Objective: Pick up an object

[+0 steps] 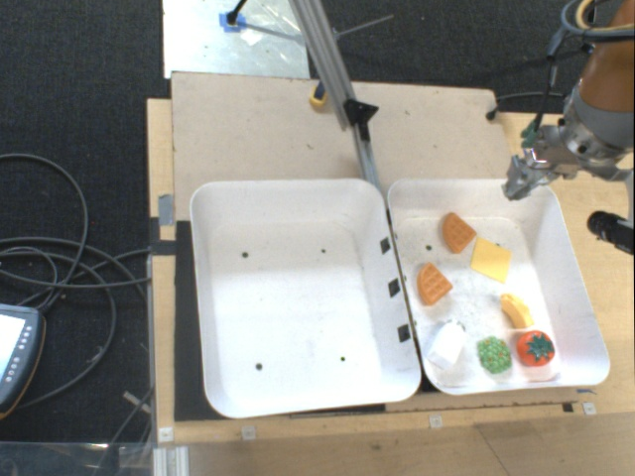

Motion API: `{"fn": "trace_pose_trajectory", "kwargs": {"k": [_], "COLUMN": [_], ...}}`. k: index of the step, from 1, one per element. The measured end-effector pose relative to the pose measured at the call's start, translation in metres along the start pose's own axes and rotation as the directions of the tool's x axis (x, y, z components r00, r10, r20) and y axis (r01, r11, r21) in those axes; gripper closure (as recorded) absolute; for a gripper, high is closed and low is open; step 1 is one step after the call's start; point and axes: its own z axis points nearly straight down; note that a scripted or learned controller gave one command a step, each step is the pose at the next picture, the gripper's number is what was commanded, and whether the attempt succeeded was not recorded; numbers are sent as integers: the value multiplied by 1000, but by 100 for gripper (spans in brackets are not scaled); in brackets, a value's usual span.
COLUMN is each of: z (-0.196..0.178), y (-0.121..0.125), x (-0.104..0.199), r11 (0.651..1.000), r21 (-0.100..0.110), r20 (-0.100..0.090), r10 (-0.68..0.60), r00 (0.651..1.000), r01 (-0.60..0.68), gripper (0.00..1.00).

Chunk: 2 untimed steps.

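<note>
claw low — arm from right

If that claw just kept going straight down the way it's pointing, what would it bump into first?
Probably the far rim of the right bin: the claw hangs just over that corner. The yellow block lies further in. Depth is hard to judge here.

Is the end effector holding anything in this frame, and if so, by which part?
Nothing is held. The end effector sits over the far rim of the right bin, with no object between its fingers; the toy food lies in the bin.
</note>
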Motion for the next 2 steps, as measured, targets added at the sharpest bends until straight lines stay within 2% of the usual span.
{"fn": "trace_pose_trajectory", "kwargs": {"k": [1, 2], "z": [-5, 13], "y": [-6, -17], "x": [50, 99], "r11": [1000, 1000], "r21": [8, 11], "r20": [-4, -5], "r10": [-5, -5], "r00": [1000, 1000], "r01": [5, 5], "gripper": [100, 100]}}
